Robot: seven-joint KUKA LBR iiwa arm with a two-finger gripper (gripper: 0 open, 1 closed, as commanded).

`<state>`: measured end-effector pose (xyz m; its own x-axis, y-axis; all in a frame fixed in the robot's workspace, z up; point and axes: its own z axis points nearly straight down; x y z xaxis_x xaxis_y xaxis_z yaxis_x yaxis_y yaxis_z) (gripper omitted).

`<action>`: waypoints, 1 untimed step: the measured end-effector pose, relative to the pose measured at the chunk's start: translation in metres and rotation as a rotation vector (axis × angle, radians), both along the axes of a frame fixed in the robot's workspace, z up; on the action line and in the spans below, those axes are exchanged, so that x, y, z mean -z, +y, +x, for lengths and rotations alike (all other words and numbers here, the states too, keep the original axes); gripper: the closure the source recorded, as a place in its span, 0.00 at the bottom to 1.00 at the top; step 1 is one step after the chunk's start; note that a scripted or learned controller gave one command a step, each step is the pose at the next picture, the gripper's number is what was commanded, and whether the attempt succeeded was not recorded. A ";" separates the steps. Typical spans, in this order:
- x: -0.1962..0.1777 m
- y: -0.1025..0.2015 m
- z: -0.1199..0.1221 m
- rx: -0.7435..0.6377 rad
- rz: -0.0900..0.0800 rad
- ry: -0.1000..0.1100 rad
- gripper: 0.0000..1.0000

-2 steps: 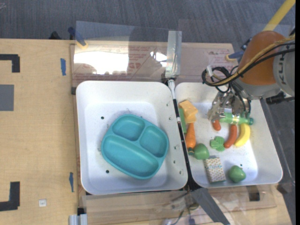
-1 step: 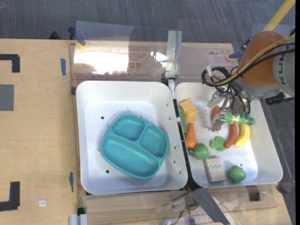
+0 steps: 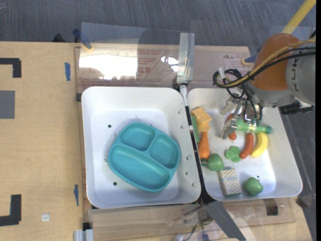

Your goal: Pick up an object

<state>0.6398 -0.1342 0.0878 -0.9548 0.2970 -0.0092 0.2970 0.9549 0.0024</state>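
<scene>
Reaching down into the right bin (image 3: 288,177), the gripper (image 3: 231,129) hangs low over the toy food. Can't tell if it is spread or pressed together; wires and metal bits hide that, and nothing can be seen pinched in it.

Closest thing to grab is prob. the green stick toy (image 3: 251,128), just beside the gripper and touching the yellow banana (image 3: 260,143). It lies flat w/ its long side going left-right, a bit tilted down to the right, one end under the gripper.

To do this step well: come straight down over the middle of the stick, pinch across the thin side, not along the long side. Go slow, bc the banana and the red sausage (image 3: 247,145) sit very close and could get bumped or grabbed too.

Other stuff: orange carrot (image 3: 204,146) and yellow block (image 3: 201,118) by the wall between the bins, green ball (image 3: 253,186) near the front. Left bin (image 3: 95,104) holds a blue plate (image 3: 144,156).
</scene>
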 end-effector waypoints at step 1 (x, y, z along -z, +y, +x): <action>-0.001 -0.024 -0.078 0.015 -0.002 0.000 0.00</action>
